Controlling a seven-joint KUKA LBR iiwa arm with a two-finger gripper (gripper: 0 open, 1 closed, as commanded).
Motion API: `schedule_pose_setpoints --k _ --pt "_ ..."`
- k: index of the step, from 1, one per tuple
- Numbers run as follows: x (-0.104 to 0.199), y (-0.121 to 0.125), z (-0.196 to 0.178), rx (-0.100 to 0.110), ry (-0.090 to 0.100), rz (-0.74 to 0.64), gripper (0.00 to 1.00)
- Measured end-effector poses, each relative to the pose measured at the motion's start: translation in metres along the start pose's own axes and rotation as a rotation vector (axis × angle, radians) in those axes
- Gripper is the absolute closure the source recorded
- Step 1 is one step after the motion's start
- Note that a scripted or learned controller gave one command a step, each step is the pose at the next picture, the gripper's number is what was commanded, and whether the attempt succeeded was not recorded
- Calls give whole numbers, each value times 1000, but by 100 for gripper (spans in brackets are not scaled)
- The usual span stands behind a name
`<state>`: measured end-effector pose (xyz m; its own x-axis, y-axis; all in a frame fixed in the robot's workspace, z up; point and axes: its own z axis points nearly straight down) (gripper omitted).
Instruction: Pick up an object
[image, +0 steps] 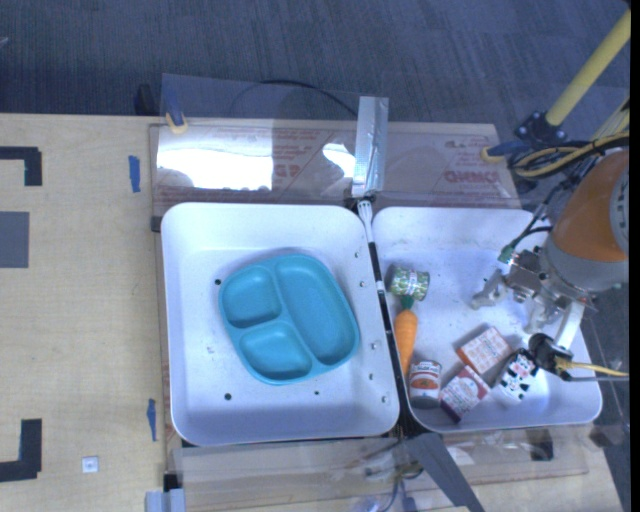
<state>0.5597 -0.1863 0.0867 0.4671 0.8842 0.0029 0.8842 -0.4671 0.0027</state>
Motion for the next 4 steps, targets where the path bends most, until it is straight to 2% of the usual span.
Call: schedule_pose_setpoints --k 1,2,3,4 --pt "-44 -58 -4 1 18 30 0" --pt "7 -91 -1 -3 1 348 0" --pt "6 -91 -10 -3 -1 352 100" --pt "34 -37 0 -1 -3 402 100"
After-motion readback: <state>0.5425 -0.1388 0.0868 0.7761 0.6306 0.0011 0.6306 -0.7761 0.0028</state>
